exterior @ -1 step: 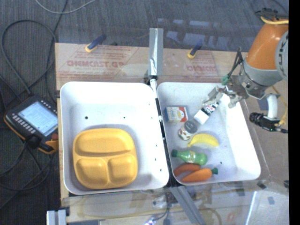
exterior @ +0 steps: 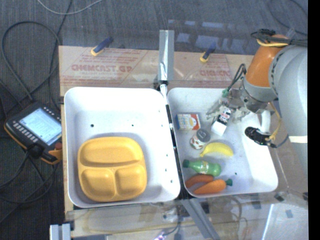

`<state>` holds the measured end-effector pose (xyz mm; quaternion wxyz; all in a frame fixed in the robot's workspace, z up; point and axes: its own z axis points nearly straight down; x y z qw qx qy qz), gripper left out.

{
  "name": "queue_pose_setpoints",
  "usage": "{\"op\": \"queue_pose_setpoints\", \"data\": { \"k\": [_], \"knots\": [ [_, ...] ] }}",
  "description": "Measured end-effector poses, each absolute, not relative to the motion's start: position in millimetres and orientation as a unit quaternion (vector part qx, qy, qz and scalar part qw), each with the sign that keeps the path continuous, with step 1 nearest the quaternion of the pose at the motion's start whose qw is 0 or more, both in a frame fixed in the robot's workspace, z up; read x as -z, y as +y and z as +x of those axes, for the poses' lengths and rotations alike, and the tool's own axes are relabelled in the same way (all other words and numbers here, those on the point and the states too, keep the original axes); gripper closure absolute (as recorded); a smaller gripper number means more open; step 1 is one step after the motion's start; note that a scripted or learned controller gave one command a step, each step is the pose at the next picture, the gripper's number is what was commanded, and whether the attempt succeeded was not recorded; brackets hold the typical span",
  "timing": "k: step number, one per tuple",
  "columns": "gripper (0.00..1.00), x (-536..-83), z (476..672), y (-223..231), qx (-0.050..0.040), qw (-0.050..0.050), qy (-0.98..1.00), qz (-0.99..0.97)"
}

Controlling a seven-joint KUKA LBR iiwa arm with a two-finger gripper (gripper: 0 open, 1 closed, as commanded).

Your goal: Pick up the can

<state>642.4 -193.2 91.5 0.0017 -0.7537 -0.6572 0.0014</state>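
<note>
- Setting: a bench faced with brown cardboard (exterior: 115,66) stands on grey carpet, with black and white cables trailing across the floor. A handheld control pendant with a lit screen (exterior: 35,129) lies at the left.
- Left shallow white plastic bin (exterior: 75,104): it contains a yellow three-compartment plastic tray (exterior: 112,168), lying toward the near left corner.
- Right shallow white plastic bin (exterior: 260,176): it holds all the small items.
- The small can with a grey lid and a red-and-white label (exterior: 199,138) lies near the bin's middle, tilted, touching the yellow plastic banana (exterior: 217,149) to its right.
- A small white-and-orange carton (exterior: 188,121) lies just behind the can.
- A green plastic vegetable (exterior: 202,167) and an orange plastic carrot (exterior: 209,185) lie along the near edge.
- The grey arm with its orange band (exterior: 262,69) reaches in from the right.
- The two-finger gripper (exterior: 227,111) hangs over the bin's far right part, up and right of the can and apart from it. A small white object sits at its tip; whether the fingers are spread or pressed together cannot be told.
</note>
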Motion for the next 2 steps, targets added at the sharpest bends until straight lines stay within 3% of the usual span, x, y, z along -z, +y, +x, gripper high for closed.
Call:
{"op": "queue_pose_setpoints", "data": {
  "k": [1,2],
  "knots": [
    [1.0,-99.3,642.2,-193.4,-0.0044,0.002,-0.658,-0.753],
    [1.0,-235.3,616.7,-167.0,-0.0021,0.001,-0.632,-0.775]
  ]
}}
